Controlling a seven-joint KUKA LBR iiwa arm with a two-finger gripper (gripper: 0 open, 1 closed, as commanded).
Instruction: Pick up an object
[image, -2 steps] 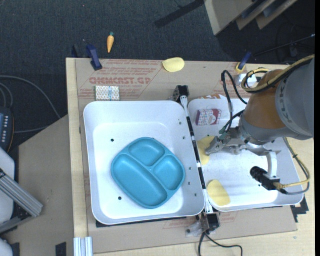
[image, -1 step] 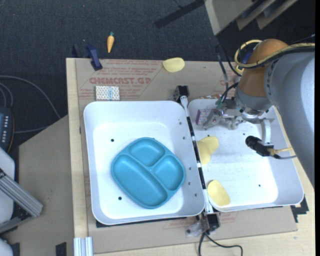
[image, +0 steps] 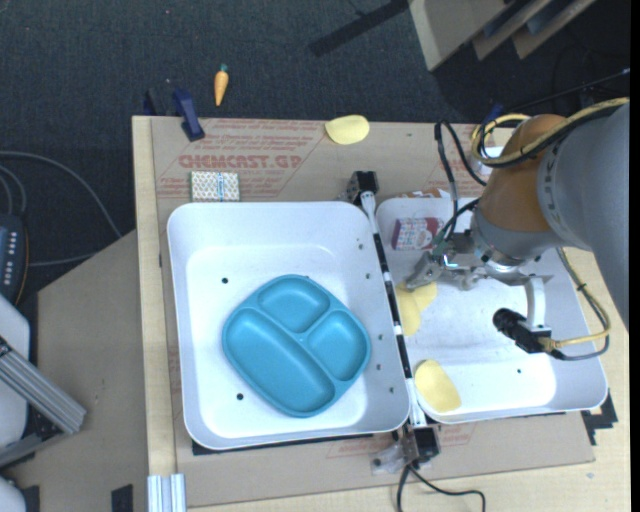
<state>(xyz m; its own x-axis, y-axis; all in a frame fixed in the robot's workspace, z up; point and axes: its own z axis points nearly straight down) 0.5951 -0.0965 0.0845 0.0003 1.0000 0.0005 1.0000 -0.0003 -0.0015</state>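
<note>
My gripper (image: 436, 272) hangs low over the left part of the right bin (image: 560, 395), with the grey arm and its orange band above it to the right. Just under and left of it lies a yellow, banana-like piece (image: 411, 303) against the bin's left wall. A small white and purple packet (image: 411, 233) lies at the bin's far left corner, just beyond the gripper. A rounded yellow object (image: 437, 386) rests at the bin's near left corner. I see nothing held in the gripper.
The left bin (image: 200, 250) holds a blue divided plate (image: 295, 344). On the bench behind the bins lie a yellow lump (image: 347, 129), a blue item (image: 186, 114) and a patterned pad (image: 215, 185). A small orange carrot (image: 221, 85) lies on the floor beyond.
</note>
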